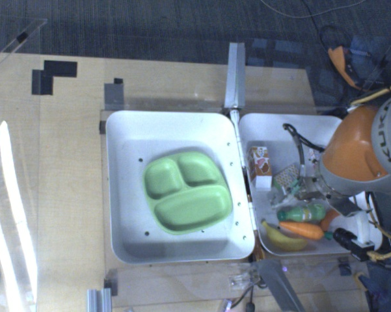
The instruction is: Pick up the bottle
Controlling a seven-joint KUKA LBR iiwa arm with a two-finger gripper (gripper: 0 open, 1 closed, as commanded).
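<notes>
A pale wooden bench [52,194] backed by dark carpet [149,12] bears two white bins. The left bin [127,239] holds a green divided tray [187,190]. Right of that tray, the bottle [304,212] lies beneath the gripper [304,190], whose grip cannot be told.

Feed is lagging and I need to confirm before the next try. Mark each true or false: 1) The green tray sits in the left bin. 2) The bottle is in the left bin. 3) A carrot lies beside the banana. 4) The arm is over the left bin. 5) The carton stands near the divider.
1) True: the green tray lies in the left bin.
2) False: the bottle lies in the right bin.
3) True: the carrot rests against the banana.
4) False: the arm is over the right bin.
5) True: the carton is by the divider.
</notes>
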